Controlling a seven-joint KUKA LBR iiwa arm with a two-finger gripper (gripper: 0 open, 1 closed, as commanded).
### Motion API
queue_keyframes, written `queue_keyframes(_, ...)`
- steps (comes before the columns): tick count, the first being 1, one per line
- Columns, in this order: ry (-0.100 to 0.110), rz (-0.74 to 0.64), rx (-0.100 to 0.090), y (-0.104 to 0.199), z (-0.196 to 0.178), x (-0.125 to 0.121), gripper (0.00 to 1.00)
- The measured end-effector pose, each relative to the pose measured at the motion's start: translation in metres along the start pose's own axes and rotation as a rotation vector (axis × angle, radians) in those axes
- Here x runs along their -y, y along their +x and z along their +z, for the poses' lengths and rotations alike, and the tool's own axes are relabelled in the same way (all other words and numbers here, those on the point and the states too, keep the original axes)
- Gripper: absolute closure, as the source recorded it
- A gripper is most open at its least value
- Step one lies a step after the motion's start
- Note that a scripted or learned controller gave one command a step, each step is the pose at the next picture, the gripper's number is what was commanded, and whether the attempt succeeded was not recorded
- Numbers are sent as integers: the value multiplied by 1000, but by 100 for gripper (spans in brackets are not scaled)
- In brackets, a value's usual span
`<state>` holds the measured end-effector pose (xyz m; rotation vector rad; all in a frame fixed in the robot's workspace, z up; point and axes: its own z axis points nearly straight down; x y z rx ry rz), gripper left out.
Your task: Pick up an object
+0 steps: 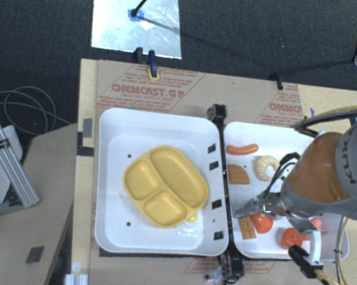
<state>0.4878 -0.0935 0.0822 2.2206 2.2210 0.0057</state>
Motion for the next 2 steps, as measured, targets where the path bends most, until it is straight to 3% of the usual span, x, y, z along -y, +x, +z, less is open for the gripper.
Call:
queue_keyframes(1,-8,-2,2,-1,-17,-3,100)
queue_keyframes(2,-8,-12,1,67,-107,-34,100)
